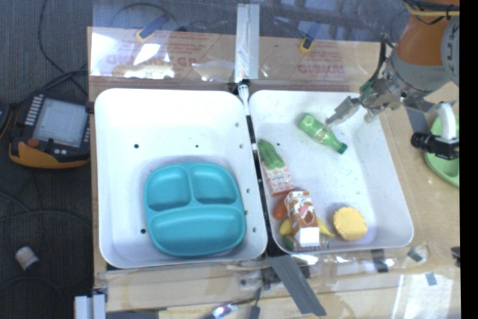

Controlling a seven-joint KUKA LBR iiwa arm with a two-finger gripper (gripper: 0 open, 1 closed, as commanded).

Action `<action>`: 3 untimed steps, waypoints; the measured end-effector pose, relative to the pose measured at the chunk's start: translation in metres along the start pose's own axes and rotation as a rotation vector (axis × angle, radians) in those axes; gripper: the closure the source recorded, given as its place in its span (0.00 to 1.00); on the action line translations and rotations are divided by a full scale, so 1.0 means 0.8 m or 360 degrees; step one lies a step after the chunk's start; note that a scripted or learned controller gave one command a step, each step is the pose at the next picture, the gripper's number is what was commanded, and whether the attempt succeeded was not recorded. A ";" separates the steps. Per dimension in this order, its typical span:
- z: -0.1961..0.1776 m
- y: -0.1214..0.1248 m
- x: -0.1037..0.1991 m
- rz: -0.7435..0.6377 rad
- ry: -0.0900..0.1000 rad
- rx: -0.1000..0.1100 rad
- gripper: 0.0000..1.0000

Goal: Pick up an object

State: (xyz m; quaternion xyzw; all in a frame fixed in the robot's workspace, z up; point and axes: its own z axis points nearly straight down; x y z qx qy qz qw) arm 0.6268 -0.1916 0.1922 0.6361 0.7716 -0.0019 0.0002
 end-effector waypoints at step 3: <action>-0.076 0.056 0.013 -0.0166 0.0002 -0.0005 1.00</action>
